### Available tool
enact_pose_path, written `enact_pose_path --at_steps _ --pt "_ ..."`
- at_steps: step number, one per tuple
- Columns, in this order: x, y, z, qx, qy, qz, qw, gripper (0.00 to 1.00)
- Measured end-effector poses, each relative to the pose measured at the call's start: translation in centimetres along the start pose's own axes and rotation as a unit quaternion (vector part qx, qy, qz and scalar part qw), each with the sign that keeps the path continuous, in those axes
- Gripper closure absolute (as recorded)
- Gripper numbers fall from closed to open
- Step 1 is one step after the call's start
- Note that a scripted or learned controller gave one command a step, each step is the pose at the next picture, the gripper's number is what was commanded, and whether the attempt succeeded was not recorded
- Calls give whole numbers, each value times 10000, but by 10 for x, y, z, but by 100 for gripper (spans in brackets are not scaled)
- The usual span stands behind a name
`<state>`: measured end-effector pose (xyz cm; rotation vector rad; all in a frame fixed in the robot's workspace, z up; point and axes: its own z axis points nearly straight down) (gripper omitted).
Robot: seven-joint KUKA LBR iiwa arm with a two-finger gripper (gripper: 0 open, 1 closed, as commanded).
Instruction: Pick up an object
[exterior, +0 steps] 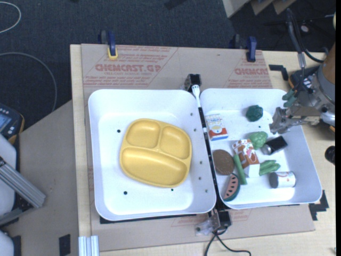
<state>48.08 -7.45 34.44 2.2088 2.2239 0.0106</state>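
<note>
The right bin (306, 143) holds several toy foods: a dark green lump (254, 112), a small white carton (216, 126), a light green piece (258, 139), a black block (276, 144), a red and white packet (246, 152), a brown disc (222, 161), a green pepper (269, 167), a small can (282, 180) and a watermelon slice (232, 187). My gripper (278, 122) hangs over the right part of this bin, just right of the dark green lump and above the black block. I see nothing held in it.
The left bin (101, 143) holds a yellow divided plate (155, 152). Two blue clamps (111, 41) pin the board at the back. Cables and the arm's body crowd the far right edge of the bench.
</note>
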Motion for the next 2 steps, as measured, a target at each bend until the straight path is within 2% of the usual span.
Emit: enact_pose_path --at_steps 1,2 --pt "-13 -2 34 73 7 42 10000 100" --pt "71 3 59 75 20 -11 10000 100"
